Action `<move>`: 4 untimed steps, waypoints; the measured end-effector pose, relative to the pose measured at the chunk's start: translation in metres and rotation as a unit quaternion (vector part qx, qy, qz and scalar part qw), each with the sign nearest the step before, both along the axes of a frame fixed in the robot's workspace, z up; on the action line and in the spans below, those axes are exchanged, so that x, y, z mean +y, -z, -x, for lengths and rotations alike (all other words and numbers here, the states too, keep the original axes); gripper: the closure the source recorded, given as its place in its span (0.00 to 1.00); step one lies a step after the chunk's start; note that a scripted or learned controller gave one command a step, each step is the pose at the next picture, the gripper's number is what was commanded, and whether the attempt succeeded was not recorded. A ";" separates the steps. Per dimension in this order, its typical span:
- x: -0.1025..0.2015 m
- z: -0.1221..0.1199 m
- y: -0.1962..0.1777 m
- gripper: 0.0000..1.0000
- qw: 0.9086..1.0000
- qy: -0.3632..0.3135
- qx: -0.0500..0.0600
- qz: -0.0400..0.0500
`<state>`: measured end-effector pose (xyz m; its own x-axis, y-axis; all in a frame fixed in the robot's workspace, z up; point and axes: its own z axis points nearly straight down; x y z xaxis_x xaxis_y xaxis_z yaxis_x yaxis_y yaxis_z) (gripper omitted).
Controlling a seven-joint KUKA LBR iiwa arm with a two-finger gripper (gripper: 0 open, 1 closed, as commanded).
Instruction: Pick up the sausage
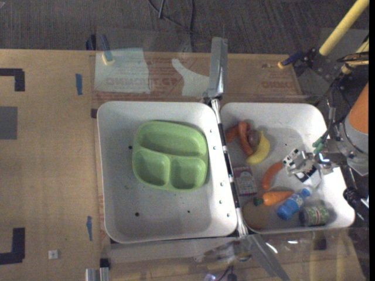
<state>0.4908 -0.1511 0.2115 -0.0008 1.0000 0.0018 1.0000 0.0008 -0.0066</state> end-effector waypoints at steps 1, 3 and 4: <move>0.034 -0.078 0.081 0.00 0.999 -0.046 -0.002 0.001; 0.046 -0.052 0.114 1.00 0.999 -0.046 -0.011 0.001; 0.098 -0.011 -0.025 1.00 0.986 -0.165 -0.004 0.001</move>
